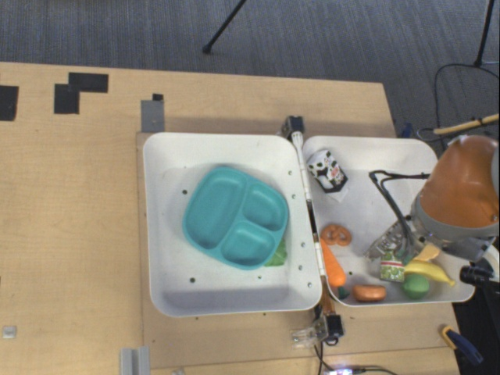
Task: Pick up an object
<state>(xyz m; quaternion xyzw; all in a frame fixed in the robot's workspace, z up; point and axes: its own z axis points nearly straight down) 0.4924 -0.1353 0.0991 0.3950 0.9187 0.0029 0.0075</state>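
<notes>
Along the near wall of the right-hand shallow white bin (367,158) lies a row of small toy foods: a brown sausage-shaped piece (369,292) lying roughly left to right, a round green piece (416,287), and a curved yellow plastic banana (428,269) whose long axis runs left to right with its tip toward the right. Just left of them an orange plastic carrot (333,265) lies against the bin's left wall, its long axis running near to far.

The metal two-finger gripper (391,250) is low in this bin, directly above a small green-and-white bottle (392,269) that stands beside the banana. Whether its fingers are parted or closed on anything cannot be told.

Slightly farther sits a brown pretzel-shaped toy (337,233), then a black-and-white cow figure (326,170).

The grey arm with its orange band (462,186) reaches in from the right, wrist angled down and leftward.

The left white bin (164,209) holds a tilted teal divided plastic plate (237,216).
</notes>
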